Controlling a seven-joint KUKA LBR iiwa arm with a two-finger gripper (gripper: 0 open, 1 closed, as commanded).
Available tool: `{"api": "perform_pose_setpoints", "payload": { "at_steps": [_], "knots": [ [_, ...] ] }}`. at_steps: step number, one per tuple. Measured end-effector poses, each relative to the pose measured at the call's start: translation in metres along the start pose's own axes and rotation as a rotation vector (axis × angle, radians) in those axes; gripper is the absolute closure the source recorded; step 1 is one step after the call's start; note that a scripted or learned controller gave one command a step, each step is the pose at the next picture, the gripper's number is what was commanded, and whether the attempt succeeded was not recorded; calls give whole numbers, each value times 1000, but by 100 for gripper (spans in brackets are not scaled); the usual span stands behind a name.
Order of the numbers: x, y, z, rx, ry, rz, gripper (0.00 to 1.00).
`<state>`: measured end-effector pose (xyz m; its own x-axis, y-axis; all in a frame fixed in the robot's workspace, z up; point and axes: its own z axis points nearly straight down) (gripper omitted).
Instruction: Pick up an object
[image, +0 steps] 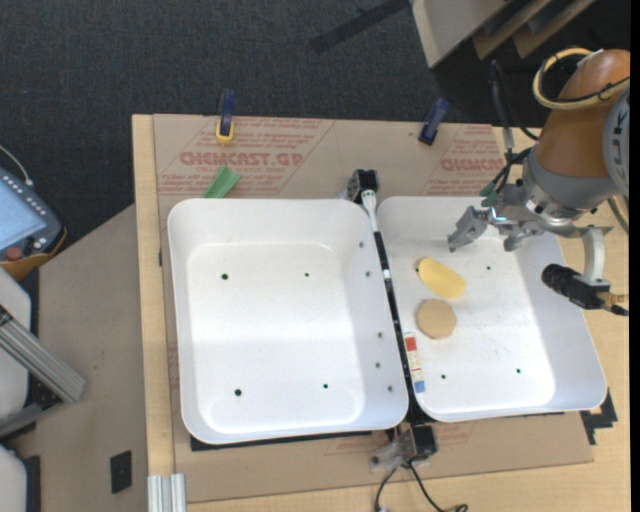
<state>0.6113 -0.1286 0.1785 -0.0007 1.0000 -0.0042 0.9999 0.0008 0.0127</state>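
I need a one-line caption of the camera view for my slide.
KUKA arm's tool hovers open over the right bin, above a yellow piece and a tan disc, holding nothing.

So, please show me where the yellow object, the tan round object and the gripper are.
yellow object (441, 278): camera view, middle of its top surface.
tan round object (436, 320): camera view, centre of its flat face.
gripper (489, 231): camera view, midway between its fingertips.
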Motion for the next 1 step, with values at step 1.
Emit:
{"api": "perform_pose_setpoints", "payload": {
  "at_steps": [1],
  "knots": [
    [31, -48, 97, 18, 7, 2, 0]
  ]
}}
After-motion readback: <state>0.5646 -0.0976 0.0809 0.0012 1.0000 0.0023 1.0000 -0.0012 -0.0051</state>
